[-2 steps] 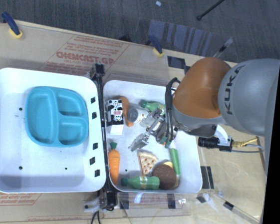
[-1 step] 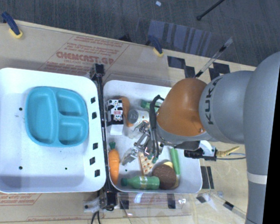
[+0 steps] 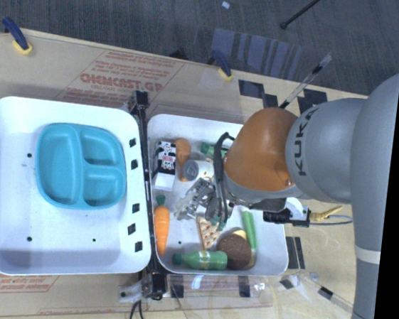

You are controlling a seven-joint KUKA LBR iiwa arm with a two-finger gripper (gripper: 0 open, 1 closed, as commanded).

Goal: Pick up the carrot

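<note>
I see the carrot (image 3: 161, 229) lying lengthwise along the left wall of the right bin (image 3: 274, 260), orange, its thicker end toward the top of the view and its tip pointing down toward the near corner; nothing is touching it from above; just below and to its right a green bottle (image 3: 201, 260) lies on its side along the bin's near wall, and beside that a dark brown rounded item (image 3: 237, 247) rests against a long green vegetable (image 3: 249, 227) standing at a slant; a flat tan waffle-patterned piece (image 3: 207, 233) sits between the carrot and the brown item; further up the bin I make out a small black-and-white box (image 3: 165, 156), an orange-brown item (image 3: 182, 149) next to it, and a grey round object (image 3: 190, 170); the gripper (image 3: 201, 198) hangs over the middle of the right bin, near the carrot but apart from it, off to its upper right; whether it is open or closed I cannot tell from this angle, as the metal parts blur together; the arm (image 3: 329, 152) with its orange band covers the bin's upper right; the left bin (image 3: 4, 240) holds a blue divided tray (image 3: 82, 165) in its upper half
</note>
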